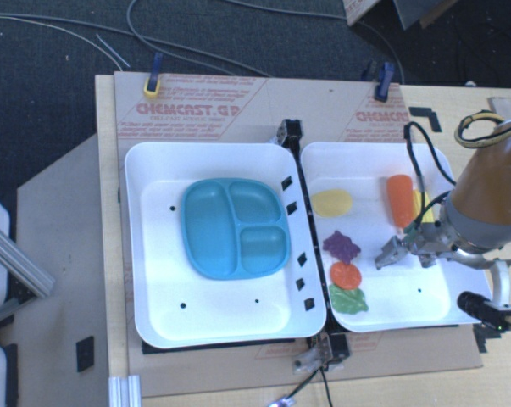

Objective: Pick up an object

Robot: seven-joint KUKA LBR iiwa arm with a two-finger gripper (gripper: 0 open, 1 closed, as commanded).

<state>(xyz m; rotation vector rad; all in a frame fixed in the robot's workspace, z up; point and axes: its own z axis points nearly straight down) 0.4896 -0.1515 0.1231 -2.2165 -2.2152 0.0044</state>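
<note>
End effector (397,253) low over the right bin (382,312), grip unclear.
Its fingers blur together; the arm hides part of a yellow piece (419,203) beside the orange carrot (399,199).

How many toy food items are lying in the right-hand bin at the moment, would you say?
5: a yellow piece upper left, orange carrot upper middle, purple piece centre-left, red-orange piece below it, green piece lowest. The arm may hide others.
</note>
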